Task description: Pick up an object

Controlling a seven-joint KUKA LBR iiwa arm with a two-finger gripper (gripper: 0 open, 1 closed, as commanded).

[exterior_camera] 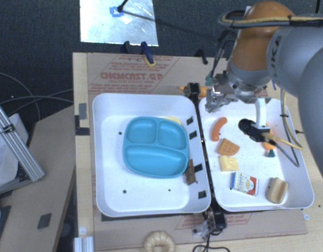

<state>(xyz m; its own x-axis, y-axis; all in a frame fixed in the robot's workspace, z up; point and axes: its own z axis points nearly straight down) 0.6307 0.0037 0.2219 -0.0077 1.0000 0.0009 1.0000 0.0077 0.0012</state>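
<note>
In the camera view, the gripper (211, 105) hangs over the far left corner of the right bin (295, 180), close to the wall that divides it from the left bin (110, 185). From this angle I cannot tell whether it is spread or pressed together, and nothing is seen held in it.

The nearest loose thing is an orange sausage (218, 128), lying on the bin floor just in front of the gripper, toward the camera, and apart from it. Further out along the same line lies a brown waffle piece (228, 147), then a pale yellow cheese square (229, 164) just beyond it. Further still, and a little to the arm's side, a small printed box (244, 183) lies flat, with a tan bread piece (276, 189) beside it near the bin's near right corner. A small carrot (269, 150) lies well off to the arm's side of the gripper.

Across the dividing wall, away from the arm, a blue divided plate (155, 146) sits in the middle of the left bin. A small brown scrap (191, 173) lies by that plate's near right corner, against the wall.
</note>
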